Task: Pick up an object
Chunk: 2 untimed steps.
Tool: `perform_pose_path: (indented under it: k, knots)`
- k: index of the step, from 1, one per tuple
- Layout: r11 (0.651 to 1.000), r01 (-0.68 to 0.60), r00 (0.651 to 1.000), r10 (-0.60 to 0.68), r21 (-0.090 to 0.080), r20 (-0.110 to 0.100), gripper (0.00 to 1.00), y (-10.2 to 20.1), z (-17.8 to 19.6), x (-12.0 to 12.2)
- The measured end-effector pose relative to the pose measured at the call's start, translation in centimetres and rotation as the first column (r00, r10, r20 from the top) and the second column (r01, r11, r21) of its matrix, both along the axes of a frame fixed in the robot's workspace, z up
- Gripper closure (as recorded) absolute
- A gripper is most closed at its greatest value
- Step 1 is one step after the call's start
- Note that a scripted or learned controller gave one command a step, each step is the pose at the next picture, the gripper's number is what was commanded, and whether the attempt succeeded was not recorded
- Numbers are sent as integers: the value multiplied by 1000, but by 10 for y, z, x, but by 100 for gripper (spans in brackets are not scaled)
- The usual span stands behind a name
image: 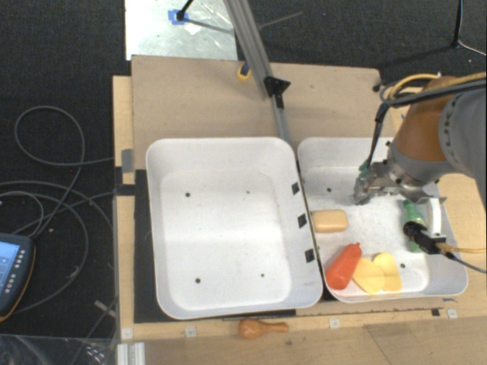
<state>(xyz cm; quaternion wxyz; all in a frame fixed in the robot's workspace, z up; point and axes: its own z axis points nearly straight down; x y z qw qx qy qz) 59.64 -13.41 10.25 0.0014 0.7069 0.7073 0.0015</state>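
Arm: reaching down into the right bin.
Fingers: can't tell, the wrist covers them.
Objects: tan block, red bottle, yellow pieces, all in the right bin's near half.
Left bin: beside it on the desk.

arm over right bin | tan block | red bottle

Grey arm — orange wrist band, yellow and black cables.
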Motion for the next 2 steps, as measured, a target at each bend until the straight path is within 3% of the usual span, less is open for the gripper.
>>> perform_pose_path:
  k: [2]
  knots:
    - [1000, -2, 1000, 2, -2, 3, 100, -9, 105, -11]
